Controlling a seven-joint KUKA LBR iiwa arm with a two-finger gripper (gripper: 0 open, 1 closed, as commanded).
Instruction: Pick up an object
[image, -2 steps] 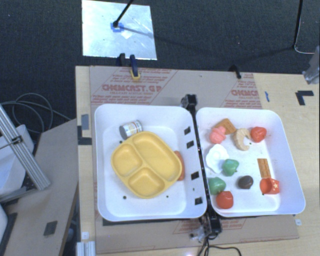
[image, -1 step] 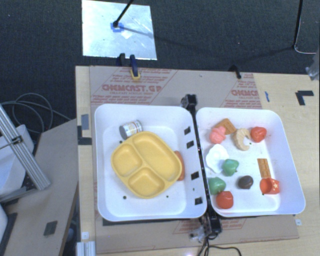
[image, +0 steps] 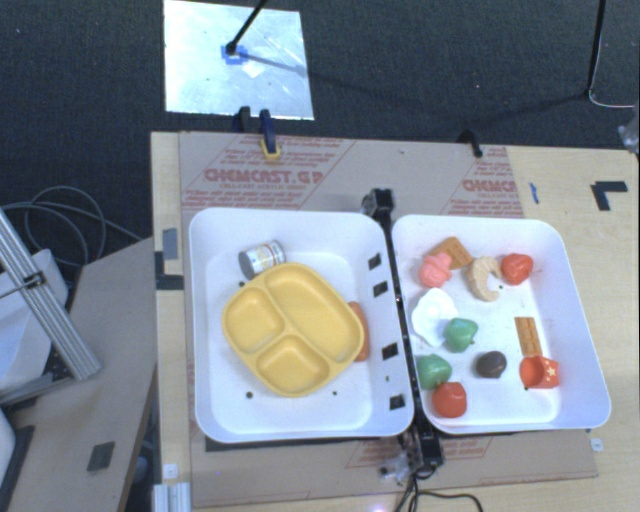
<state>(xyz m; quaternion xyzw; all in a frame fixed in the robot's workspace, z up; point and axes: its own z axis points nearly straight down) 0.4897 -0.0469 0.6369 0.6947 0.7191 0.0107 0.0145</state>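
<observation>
The right bin (image: 575, 330) holds several small toy foods: a pink piece (image: 435, 269), a tan cracker (image: 455, 250), a beige ring piece (image: 487, 278), a red piece (image: 517, 267), a white piece (image: 434, 314), a green piece (image: 461, 333), another green piece (image: 433, 371), a red tomato-like piece (image: 449, 400), a dark brown piece (image: 490, 364), a brown stick (image: 527, 335) and a red cup with a star (image: 541, 373). The left bin (image: 215, 400) holds a yellow divided plate (image: 292, 327), a small grey can (image: 262, 259) and an orange piece (image: 359, 330) tucked partly under the plate.
Both bins sit on a cardboard sheet (image: 340, 175) on the bench. A black divider strip (image: 392, 300) runs between the bins. A metal plate (image: 237, 58) lies on the dark floor behind. Cables and a metal frame (image: 45, 300) stand at the left.
</observation>
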